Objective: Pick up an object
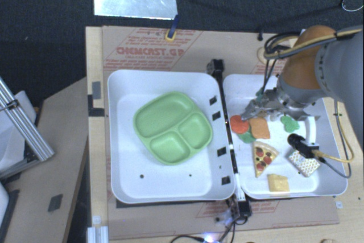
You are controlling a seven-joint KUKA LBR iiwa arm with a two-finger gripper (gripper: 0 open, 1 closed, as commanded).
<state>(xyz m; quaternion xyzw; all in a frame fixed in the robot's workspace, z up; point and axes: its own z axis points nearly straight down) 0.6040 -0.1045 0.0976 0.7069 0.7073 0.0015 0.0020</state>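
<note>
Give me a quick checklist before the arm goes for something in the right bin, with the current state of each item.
1. Gripper positioned over the right bin: ok, it sits low near the bin's left side.
2. Target close to the gripper: ok, the red round piece lies just beside it.
3. Something held between the fingers: cannot tell.
4. Crowding around the target: not ok, the green piece and orange square piece touch or nearly touch it.
5. Pizza slice and yellow cracker apart from the gripper: ok.
6. Green tray lying in the left bin: ok.
</note>
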